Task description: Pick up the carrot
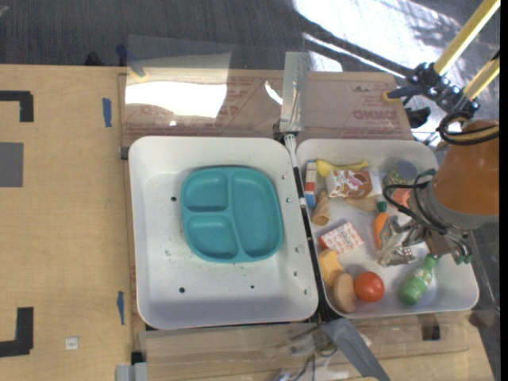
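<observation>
Orange against the white plastic, the small tapered carrot is seen lying in the right-hand shallow white bin, placed just left of the metal two-finger gripper, which is lowered beside it, presumably for a grasp. Whether the fingers are open or closed cannot be told (they are blurred against clutter). Access is crowded by a red tomato, a green bottle and a red-and-white packet; a teal divided plate is set apart in the left bin.

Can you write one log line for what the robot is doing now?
claw: over right bin | carrot: lying beside claw, not held | task: unfinished
</observation>
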`<state>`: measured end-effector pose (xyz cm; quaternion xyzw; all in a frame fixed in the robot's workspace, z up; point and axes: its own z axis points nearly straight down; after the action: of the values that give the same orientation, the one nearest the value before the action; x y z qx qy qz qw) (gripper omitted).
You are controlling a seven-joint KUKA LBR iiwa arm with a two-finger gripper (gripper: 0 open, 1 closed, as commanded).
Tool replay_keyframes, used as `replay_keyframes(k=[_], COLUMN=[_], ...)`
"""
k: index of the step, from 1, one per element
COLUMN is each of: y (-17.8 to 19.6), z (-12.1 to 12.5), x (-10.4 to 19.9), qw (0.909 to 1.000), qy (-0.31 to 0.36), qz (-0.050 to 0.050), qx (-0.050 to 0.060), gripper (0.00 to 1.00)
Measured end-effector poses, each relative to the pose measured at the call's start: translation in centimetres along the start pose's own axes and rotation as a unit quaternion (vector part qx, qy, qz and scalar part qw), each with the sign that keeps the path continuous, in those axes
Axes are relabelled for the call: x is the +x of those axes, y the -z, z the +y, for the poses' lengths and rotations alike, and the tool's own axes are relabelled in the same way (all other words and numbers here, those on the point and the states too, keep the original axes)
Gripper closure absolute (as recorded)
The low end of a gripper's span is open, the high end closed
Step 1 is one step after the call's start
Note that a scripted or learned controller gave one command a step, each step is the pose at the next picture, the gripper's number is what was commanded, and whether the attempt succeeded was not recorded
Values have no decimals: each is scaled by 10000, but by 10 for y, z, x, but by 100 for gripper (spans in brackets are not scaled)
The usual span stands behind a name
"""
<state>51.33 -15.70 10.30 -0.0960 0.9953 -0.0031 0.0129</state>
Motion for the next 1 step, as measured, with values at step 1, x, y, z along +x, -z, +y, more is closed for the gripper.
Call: replay_keyframes(k=[1], y=[-15], z=[-16], x=[-79], qw=[9938], qy=[-1108], qz=[61], qx=[-14], gripper=[100])
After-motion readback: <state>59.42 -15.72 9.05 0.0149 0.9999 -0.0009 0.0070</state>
